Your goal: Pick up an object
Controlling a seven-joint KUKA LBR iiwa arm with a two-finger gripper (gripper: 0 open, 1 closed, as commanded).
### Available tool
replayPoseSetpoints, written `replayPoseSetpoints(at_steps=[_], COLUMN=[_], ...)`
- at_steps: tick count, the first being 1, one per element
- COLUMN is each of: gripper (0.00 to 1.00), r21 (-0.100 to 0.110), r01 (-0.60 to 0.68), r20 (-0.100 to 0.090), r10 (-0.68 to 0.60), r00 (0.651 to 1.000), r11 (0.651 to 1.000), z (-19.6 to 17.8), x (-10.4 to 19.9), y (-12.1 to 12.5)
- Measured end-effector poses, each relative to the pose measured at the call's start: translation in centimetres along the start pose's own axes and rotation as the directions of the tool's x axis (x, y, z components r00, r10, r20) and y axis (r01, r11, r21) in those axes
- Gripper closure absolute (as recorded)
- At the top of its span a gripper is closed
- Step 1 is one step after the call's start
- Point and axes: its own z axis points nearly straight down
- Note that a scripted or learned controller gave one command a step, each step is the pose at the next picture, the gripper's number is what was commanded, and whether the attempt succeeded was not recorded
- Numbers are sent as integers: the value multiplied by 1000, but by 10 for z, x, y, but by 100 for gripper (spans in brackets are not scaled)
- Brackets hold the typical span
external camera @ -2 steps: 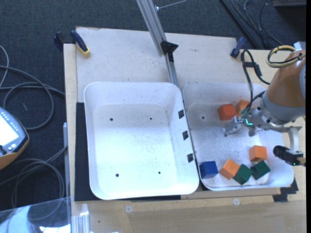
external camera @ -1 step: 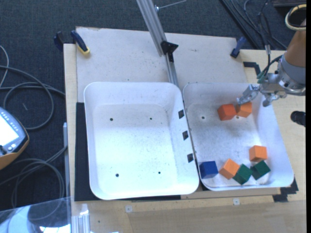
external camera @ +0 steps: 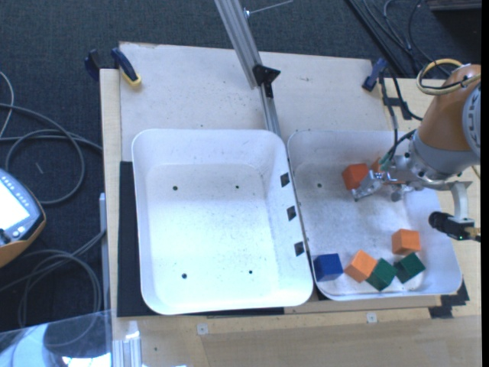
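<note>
You see a pale wooden bench [external camera: 191, 82] standing on dark carpet [external camera: 46, 21], with loose black cables [external camera: 46, 140] trailing over the floor at 9 o'clock and more at 1 o'clock. Two shallow white bins sit side by side on it: the left bin [external camera: 153, 147] and the right bin [external camera: 435, 285], both speckled with fine dark dust. A slanted metal rail [external camera: 237, 25] runs down from 12 o'clock to the seam between them. Blue clamps grip the bench's far edge, one [external camera: 126, 66] at 11 o'clock and one [external camera: 374, 73] at 1 o'clock.

The arm [external camera: 451, 128] comes in from 3 o'clock, and its gripper [external camera: 370, 184] hangs low over the far half of the right bin. You cannot tell from here how its fingers stand. An orange block [external camera: 354, 176] lies just beside the gripper at its 9 o'clock side; whether they touch is unclear.

Near the right bin's 6 o'clock edge lie a blue block [external camera: 328, 266], a second orange block [external camera: 361, 266], two green blocks [external camera: 381, 274] and [external camera: 411, 267], and a third orange block [external camera: 406, 241].
</note>
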Motion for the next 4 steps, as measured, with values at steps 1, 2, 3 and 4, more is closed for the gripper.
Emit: replayPoseSetpoints(at_steps=[1,2,3,4], gripper=[0,0,0,0], r21=[-17,-10,-11,-19], r01=[4,1,-4,8], r20=[3,3,7,3], r10=[-4,-1,4,-8], r00=[1000,1000,1000,1000], r11=[1000,1000,1000,1000], z=[-95,-90,-77,-173], x=[44,42,-22,57], y=[-33,-34,-19,-49])
